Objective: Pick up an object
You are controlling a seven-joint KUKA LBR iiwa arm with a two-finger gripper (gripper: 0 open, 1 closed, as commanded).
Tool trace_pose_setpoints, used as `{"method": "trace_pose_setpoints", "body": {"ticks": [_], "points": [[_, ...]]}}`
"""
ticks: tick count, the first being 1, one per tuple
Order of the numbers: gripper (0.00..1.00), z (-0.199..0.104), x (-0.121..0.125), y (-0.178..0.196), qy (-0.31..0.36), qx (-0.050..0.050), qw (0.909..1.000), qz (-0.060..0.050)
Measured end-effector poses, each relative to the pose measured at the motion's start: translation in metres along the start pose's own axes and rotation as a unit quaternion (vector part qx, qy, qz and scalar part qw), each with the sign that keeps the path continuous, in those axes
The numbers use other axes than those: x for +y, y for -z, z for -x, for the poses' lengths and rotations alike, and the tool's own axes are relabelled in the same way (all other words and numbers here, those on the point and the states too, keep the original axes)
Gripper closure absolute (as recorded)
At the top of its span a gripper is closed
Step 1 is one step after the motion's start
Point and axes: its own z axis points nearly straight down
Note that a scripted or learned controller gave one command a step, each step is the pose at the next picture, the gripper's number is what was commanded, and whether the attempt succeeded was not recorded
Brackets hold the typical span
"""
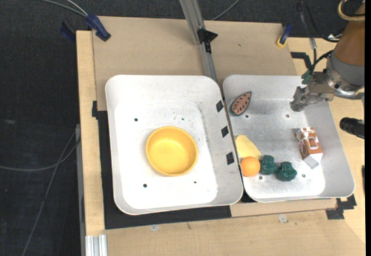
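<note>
Setting: a tan wooden bench on dark carpet, with blue clamps at its far corners and a metal pole slanting across the middle. Two shallow white bins sit side by side on it.

Gripper: enters from the right on a grey arm with an orange band. It hangs over the far right part of the right bin. Nothing is visible between its fingers; whether they are apart or together cannot be told from this angle.

Contents of the right bin, placed relative to the gripper:
- Small orange-and-white block, nearer the camera than the gripper and almost directly below it in the view, apart from it.
- Reddish leaf-shaped piece, to the gripper's left at about the same depth, near the bin's left wall.
- Pale yellow piece, left of the gripper and nearer the camera.
- Small orange ball, touching the yellow piece's near end.
- Dark green item, just beside the ball on its right, nearer the camera than the gripper.

Left bin: well to the gripper's left, holding a yellow bowl, upright.
</note>
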Motion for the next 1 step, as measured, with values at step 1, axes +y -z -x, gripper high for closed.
{"method": "trace_pose_setpoints", "body": {"ticks": [1], "points": [[1.00,0.0000,0.0025,0.0570,0.000,0.000,1.0000,0.000]]}}
